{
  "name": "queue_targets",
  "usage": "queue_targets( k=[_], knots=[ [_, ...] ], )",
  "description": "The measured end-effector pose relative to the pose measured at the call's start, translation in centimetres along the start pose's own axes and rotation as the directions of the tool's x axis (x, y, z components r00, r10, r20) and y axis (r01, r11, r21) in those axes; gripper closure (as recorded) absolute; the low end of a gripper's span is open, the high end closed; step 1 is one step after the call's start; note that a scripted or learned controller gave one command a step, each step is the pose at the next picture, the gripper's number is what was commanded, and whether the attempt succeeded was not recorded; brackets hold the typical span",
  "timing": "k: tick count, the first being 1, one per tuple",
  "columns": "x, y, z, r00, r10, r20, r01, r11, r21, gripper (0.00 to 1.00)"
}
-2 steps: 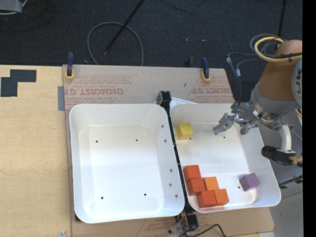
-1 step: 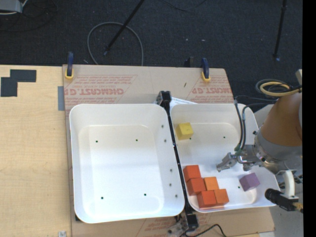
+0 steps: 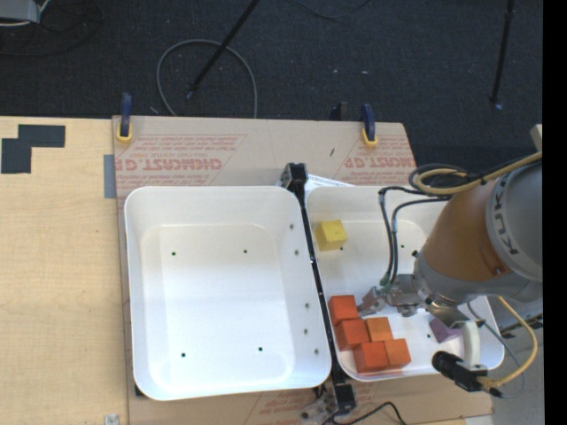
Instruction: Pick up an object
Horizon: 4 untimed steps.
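Item: claw [image 3: 383,301], low inside the right bin [image 3: 354,204]; opening cannot be told, and nothing is visibly held.

Item: cluster of orange and red blocks [image 3: 367,335], touching one another, directly beneath and just left of the claw.

Item: yellow block [image 3: 333,233], apart, up and left of the claw.

Item: purple piece [image 3: 443,329], right of the claw, partly hidden by the arm.

Risk: packed blocks leave no room alongside; the claw may wedge, push the cluster against the bin wall, or lift nothing.

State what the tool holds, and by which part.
Cannot be told: the tool sits low over the orange blocks in the right bin, with no object visibly gripped.
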<state>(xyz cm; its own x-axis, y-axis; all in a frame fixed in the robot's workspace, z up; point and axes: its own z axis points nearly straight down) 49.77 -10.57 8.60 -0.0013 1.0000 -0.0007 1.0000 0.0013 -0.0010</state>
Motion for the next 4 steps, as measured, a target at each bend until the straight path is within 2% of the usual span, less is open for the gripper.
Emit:
queue_targets(
  k=[1, 2, 3, 4],
  knots=[
    [4.8, 5.9, -13.8, 1.0, -0.004, -0.002, 0.004, 1.0, -0.012, 0.0],
    [1.0, 1.0, -10.2, 1.0, 0.005, 0.0, -0.005, 1.0, 0.003, 0.0],
    [-0.2, 4.0, -1.8, 1.0, 0.002, -0.001, -0.002, 1.0, 0.007, 0.0],
    [-0.5, 8.5, -8.9, 1.0, 0.001, 0.0, -0.001, 1.0, -0.007, 0.0]
  ],
)
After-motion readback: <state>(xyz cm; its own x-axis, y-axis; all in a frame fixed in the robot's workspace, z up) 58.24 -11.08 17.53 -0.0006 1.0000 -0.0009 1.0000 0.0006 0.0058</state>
